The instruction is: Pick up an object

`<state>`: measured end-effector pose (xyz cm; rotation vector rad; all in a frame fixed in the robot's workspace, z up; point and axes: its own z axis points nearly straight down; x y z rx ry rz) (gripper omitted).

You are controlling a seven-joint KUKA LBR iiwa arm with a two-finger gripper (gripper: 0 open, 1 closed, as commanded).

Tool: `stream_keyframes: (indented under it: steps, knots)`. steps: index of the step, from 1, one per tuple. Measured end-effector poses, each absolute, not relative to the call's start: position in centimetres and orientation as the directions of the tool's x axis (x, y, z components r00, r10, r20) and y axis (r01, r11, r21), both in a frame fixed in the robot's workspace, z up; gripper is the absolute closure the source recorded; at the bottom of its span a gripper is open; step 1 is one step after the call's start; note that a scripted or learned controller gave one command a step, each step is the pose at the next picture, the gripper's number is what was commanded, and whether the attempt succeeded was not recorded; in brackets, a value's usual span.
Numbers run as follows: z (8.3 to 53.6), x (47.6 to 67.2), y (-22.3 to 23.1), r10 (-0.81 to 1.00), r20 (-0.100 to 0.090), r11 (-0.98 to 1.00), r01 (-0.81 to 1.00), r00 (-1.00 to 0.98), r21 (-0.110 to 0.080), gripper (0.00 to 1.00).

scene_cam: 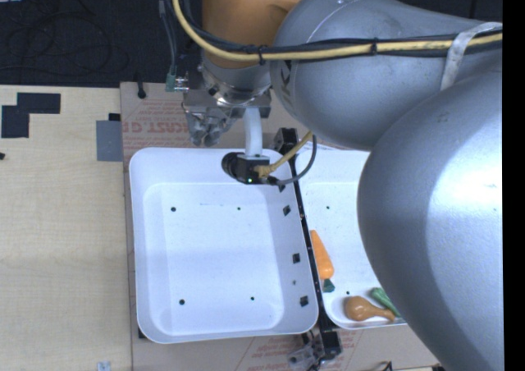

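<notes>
The grey arm looms closest. By the right bin's front edge lie 3 small toys; the carrot looks light, stiff, slick: take its middle. Claw state: cannot tell.

Bright, even light falls from above. The shallow white plastic left bin is near overexposed, its floor almost featureless, with soft grey shading along its inner walls. The big grey arm casing at the right edge looms soft and out of focus, carrying broad pale highlights. The top edge's background is dark and slightly grainy.
</notes>
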<state>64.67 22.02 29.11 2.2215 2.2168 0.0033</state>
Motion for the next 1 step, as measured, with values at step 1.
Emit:
stream_keyframes:
  steps: [1]
  knots:
    - [27.20,62.26,24.38,1.000,-0.002,0.002,1.000,-0.002,-0.006,1.00]
